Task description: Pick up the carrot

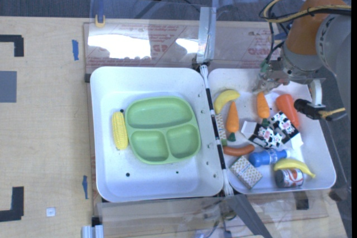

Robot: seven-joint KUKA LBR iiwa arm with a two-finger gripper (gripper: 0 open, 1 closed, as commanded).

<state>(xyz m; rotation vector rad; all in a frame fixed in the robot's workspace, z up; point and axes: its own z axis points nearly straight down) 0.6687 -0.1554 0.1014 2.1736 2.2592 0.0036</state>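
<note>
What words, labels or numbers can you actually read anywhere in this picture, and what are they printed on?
None can be read for certain.
Clear panel behind the left bin: red lettering, too blurred and washed out by glare.
Clear panel behind the right bin: red lettering, too small to read.
Can in the right bin: label too small to read.
Black and white carton: pattern, no legible text.
Patterned box: no legible text.

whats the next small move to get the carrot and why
Probably lower the gripper a little toward the carrot, which lies just in front of it in the right bin, apart from the gripper. A second carrot lies farther left, beside a banana.
</note>
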